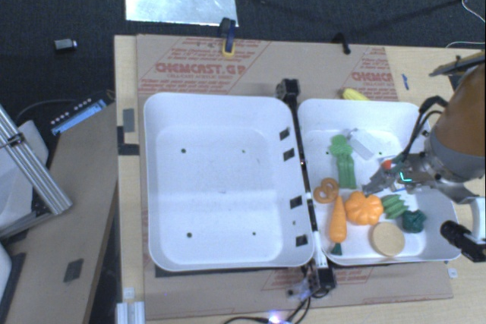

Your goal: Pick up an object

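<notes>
Camera view, contents of the bench at this moment.

Item: claw [377, 184] of the grey arm, low inside the right bin [319, 125], reaching in from the right. Whether it is apart or together cannot be told from this angle (the tips blur against the toys), and nothing is seen clamped in it.

Items just beside the claw, all in the right bin:
- orange pumpkin-like toy [363, 209], just below the tip, possibly touching it; the likeliest thing to be picked.
- toy carrot [338, 220], left of and below the claw, lying along the bin's left wall.
- small brown pretzel [326, 190], directly left of the claw.
- green ridged piece [344, 161], up and to the left.
- pale grey block [367, 142], above the claw.
- green pods [393, 203] and a dark green lump [413, 221], right of and below the claw.
- cream disc [388, 240], well below.
- yellow piece [354, 95], outside the bin's far rim.

Item: left bin [163, 117], well to the left of the claw.

Step in hand, by judgement: the descent onto a target, with no grasp yet shown. The next move calls for settling over the pumpkin toy alone, since the neighbours crowd close and could be nudged or caught too.

Lettering: red "CHEMCAST" print on the brown board [201, 64] under the bins, partly repeated at the right; the trailing letters are unclear.
</notes>
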Available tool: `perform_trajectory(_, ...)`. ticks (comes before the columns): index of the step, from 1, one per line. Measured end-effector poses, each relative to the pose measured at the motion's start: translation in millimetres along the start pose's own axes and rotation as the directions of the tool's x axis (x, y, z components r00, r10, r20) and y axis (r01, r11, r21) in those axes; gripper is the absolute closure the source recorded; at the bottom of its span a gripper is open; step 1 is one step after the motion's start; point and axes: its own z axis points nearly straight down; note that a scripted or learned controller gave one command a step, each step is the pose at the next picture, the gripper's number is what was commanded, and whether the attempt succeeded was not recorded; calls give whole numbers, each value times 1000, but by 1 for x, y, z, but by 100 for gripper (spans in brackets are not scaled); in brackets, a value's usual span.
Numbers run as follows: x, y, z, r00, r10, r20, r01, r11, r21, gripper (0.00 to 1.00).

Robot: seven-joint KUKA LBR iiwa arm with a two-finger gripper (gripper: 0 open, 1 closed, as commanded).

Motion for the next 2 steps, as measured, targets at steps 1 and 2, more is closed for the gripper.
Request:
perform_trajectory(1, 47, 15, 84, 1000, -6, 5, 7, 1000, -23, 0)
perform_trajectory(2, 7, 80, 106, 1000, -3, -1, 3, 1000, -6, 0)
